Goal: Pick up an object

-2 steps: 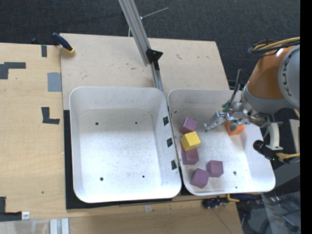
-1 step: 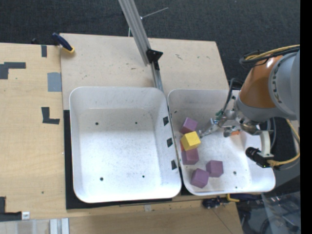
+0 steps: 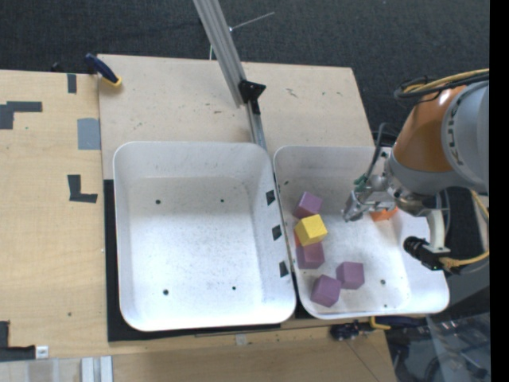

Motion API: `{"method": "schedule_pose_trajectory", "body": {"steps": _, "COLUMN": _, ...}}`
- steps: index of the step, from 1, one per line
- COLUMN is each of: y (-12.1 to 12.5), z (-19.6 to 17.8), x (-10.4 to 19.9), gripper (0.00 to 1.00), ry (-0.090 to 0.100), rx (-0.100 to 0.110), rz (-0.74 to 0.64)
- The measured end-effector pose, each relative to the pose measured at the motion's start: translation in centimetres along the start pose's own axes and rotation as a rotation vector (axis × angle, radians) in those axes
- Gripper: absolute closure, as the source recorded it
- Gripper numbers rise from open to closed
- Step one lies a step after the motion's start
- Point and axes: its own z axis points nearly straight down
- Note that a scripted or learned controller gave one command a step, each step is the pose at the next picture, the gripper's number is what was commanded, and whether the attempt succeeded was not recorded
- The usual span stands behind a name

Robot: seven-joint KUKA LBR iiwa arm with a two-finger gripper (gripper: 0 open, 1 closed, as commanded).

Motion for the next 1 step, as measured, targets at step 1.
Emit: {"method": "schedule_pose_trajectory", "body": {"steps": 1, "y": 0.36, "z": -6.31, "x": -0.10, "gripper": 1.00, "ry": -0.002, "rx": -0.008, "rz": 0.001}}
